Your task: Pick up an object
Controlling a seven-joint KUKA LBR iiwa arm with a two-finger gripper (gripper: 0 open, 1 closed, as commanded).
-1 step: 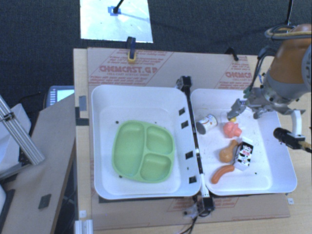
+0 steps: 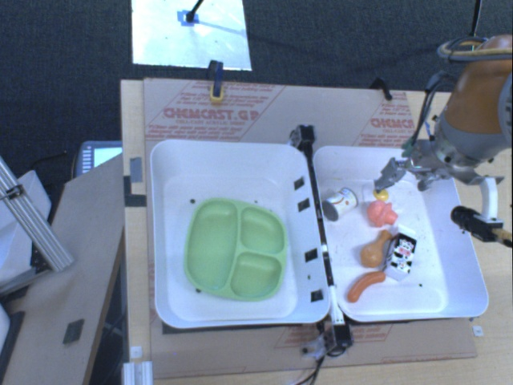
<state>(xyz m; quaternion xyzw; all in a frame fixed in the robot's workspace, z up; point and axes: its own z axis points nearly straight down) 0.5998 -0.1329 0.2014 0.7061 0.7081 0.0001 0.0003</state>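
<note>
Here we see the claw [image 2: 392, 176] over the far part of the right bin [image 2: 461, 295]; we cannot tell its state. Toys lie below: can [image 2: 340, 202], pink toy [image 2: 382, 212], sausage [image 2: 365, 285], cow block [image 2: 402, 256]. The left bin [image 2: 168, 215] holds a green tray [image 2: 236, 249].

Green divided plate [image 2: 236, 249] in left bin [image 2: 164, 215]

Right bin [image 2: 457, 295] toys closely clustered
</note>
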